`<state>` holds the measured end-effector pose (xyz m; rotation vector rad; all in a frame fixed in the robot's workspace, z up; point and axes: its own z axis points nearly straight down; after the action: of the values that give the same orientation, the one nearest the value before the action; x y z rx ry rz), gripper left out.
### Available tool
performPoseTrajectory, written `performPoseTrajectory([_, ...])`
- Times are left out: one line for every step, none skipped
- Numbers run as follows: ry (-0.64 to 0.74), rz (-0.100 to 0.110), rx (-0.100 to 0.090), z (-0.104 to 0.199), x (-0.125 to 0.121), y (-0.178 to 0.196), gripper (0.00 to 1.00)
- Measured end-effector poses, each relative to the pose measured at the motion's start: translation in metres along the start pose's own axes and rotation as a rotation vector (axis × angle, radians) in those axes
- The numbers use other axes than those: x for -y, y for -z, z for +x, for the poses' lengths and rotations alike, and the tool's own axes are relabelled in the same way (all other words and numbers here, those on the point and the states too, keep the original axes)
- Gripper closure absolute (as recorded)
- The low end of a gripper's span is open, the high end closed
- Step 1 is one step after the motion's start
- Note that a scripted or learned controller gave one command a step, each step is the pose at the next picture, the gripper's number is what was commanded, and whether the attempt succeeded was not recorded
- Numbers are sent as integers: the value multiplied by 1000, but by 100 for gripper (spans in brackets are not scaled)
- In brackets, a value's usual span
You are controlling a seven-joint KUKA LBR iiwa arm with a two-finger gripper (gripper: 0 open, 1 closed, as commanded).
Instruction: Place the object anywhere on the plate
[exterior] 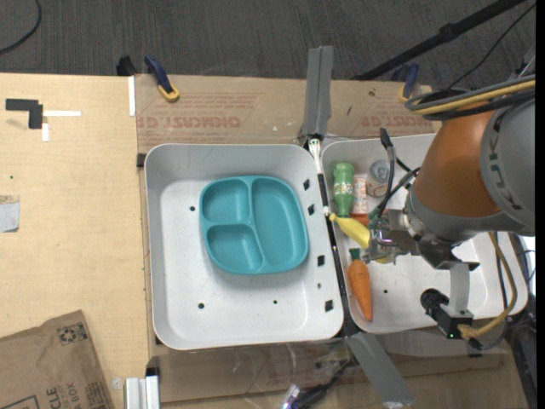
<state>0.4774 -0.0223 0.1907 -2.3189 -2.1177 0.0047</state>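
Note:
A teal plate [254, 224] with three compartments lies in the left white bin [170, 254]. In the right bin [400, 309] a yellow banana [350, 229], an orange carrot [361, 288], a green bottle [342, 187] and a small can [378, 177] lie along the left side. My gripper [381, 244] hangs low over the right bin, just right of the banana and above the carrot's top. The wrist and its orange band [456, 173] hide much of the bin's middle.
A grey divider bar [318, 92] runs between the bins at the back. Clamps [162, 79] hold the cardboard sheet behind the bins. A cardboard box [47, 365] sits at the lower left of the bench.

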Motion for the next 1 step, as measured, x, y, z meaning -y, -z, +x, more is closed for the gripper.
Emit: performPoseTrajectory([8,2,1,79,-21,0,100])
